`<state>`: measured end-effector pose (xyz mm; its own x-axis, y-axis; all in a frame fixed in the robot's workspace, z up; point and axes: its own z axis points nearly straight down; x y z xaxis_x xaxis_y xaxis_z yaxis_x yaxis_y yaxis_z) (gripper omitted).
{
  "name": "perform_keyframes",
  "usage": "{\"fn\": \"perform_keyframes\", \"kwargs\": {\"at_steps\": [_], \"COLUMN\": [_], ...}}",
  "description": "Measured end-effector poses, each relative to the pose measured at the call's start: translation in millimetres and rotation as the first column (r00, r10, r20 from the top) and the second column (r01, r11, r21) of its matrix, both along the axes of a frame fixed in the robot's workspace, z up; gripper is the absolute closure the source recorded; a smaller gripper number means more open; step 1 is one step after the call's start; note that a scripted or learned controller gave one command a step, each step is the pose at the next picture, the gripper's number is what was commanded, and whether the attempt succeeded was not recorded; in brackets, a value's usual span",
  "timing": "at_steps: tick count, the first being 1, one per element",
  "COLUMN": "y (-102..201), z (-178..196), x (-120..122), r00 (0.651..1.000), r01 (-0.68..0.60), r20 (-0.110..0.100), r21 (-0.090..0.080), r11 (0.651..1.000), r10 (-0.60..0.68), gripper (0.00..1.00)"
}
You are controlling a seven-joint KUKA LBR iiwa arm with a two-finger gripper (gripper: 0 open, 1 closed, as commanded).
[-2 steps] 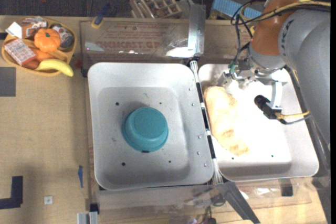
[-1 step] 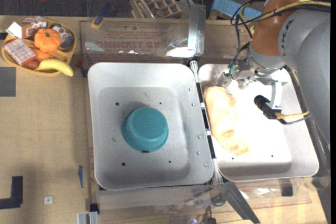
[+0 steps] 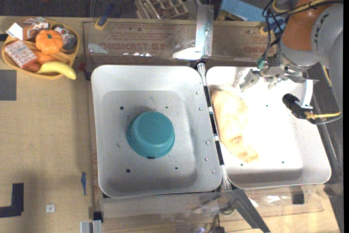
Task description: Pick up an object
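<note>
A teal bowl (image 3: 151,133) lies upside down in the middle of the left bin (image 3: 109,84). A flat tan, bread-like piece (image 3: 233,124) lies along the left side of the right bin (image 3: 305,166). My gripper (image 3: 250,79) hangs over the back of the right bin, just above and to the right of the tan piece's far end. It points left, away from the grey wrist (image 3: 283,71) with its orange band (image 3: 300,30).
A black fitting with a yellow-tipped cable (image 3: 299,106) hangs from the arm over the right bin. A dish of toy fruit (image 3: 41,49) stands at the bench's far left. Cardboard and plastic film (image 3: 163,41) run behind both bins.
</note>
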<state>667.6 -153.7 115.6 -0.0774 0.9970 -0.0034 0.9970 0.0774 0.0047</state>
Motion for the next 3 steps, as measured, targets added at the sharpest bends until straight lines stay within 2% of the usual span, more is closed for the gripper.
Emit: {"fn": "perform_keyframes", "kwargs": {"at_steps": [1,2,3], "y": [33,47,47], "z": [-25,-24,-24], "x": [-42,-37,-60], "r00": [0.988,0.963,0.921], "r01": [-0.154,-0.269,-0.39], "r20": [0.007,0.007,0.008], "r21": [-0.001,-0.005,-0.005], "r11": [0.988,0.963,0.921], "r10": [0.154,0.269,0.39], "gripper": [0.0,0.0,0.0]}}
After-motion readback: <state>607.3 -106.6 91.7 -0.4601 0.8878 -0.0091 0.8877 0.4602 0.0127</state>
